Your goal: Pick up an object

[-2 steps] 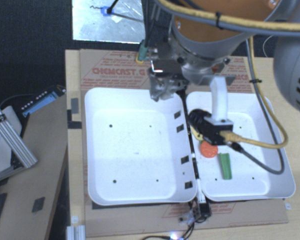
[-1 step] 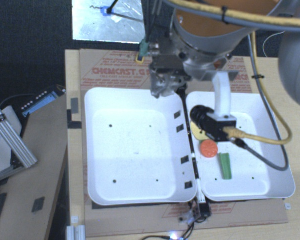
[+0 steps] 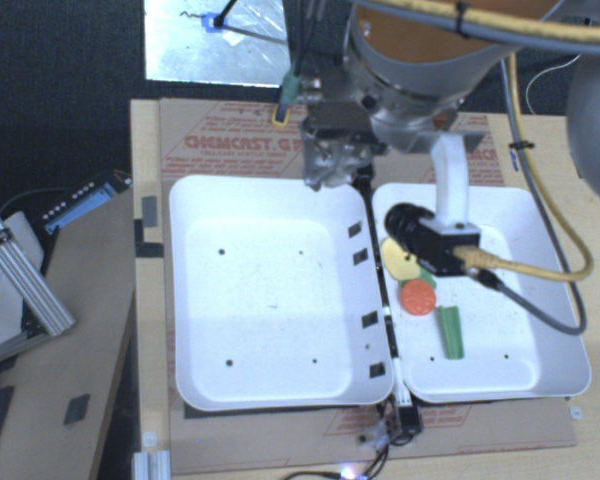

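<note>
Three small items sit in the right shallow white plastic bin (image 3: 540,363), bunched by its left wall: a pale yellow rounded piece (image 3: 398,260), a flat orange-red disc (image 3: 417,298) just nearer, and a green stick-shaped block (image 3: 450,331) to the disc's right. The left white bin (image 3: 220,368) sits alongside. The gripper (image 3: 332,164) hangs over the far edge between both bins, well apart from them. Can't tell whether it's clenched or released.
</note>
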Motion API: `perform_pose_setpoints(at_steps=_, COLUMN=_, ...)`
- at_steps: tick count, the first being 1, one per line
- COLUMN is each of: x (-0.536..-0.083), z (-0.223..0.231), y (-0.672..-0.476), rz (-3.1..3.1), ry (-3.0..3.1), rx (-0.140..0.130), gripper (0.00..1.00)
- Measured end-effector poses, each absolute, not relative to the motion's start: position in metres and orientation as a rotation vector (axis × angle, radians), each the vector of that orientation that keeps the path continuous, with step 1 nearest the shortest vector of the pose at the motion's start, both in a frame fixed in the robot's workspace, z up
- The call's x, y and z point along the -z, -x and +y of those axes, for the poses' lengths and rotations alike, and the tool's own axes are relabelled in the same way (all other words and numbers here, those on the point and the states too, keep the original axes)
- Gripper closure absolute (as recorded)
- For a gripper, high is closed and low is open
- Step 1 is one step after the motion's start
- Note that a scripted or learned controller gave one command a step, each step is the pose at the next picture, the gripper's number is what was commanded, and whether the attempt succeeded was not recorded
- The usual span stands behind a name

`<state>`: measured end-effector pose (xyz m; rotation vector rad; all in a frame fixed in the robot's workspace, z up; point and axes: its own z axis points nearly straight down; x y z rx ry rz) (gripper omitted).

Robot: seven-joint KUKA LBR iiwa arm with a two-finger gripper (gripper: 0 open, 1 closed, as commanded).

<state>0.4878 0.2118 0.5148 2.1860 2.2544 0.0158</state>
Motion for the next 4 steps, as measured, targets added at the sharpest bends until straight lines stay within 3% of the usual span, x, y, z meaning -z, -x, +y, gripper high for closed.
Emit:
perform_pose_setpoints(at_steps=2, x=-0.537, z=0.213, y=-0.488, rz=2.268, ry=-2.170, rx=-0.023, gripper=1.00)
perform_pose_setpoints(at_steps=3, x=-0.536, z=0.034, y=-0.486, rz=2.200, ry=-2.236, rx=0.000, gripper=1.00)
perform_pose_setpoints(at_steps=4, x=-0.547, z=0.045, y=-0.487, rz=2.227, ry=-2.211, rx=-0.008, gripper=1.00)
